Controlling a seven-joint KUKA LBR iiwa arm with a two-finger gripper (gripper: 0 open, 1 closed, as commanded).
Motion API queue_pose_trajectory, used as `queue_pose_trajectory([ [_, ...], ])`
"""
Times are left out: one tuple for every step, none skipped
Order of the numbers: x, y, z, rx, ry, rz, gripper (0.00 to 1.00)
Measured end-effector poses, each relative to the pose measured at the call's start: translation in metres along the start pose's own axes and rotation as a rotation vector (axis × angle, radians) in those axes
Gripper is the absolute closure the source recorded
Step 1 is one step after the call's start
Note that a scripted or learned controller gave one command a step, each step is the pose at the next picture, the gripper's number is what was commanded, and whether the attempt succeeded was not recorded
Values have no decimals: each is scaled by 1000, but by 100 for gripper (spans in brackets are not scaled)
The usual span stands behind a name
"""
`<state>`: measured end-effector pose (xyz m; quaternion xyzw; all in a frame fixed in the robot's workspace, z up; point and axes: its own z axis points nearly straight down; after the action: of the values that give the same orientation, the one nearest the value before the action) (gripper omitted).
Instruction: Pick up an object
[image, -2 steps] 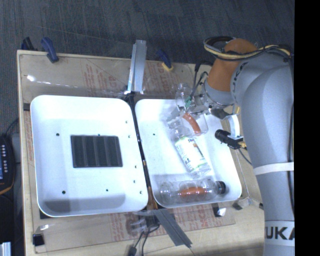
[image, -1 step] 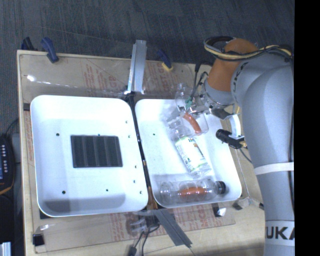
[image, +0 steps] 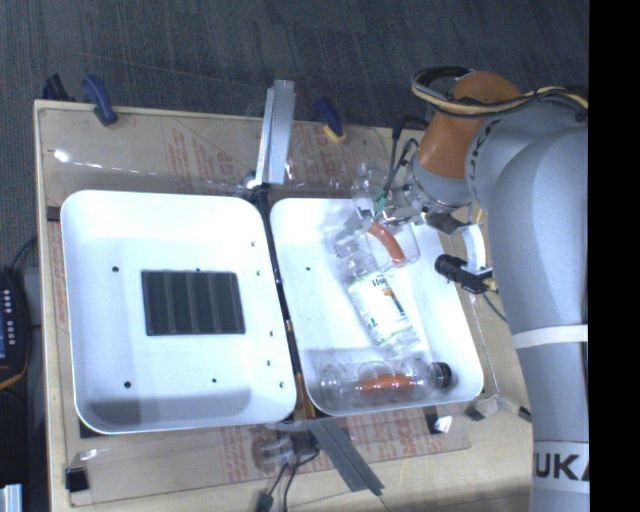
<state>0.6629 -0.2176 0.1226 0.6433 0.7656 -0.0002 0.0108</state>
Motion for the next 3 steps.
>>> queue_pose_trajectory([
  [35, 2, -73, 16, 16, 28, 100],
  [78, 5, 26, 24, 17, 145, 100],
  [151, 21, -72, 18, 17, 133, 100],
])
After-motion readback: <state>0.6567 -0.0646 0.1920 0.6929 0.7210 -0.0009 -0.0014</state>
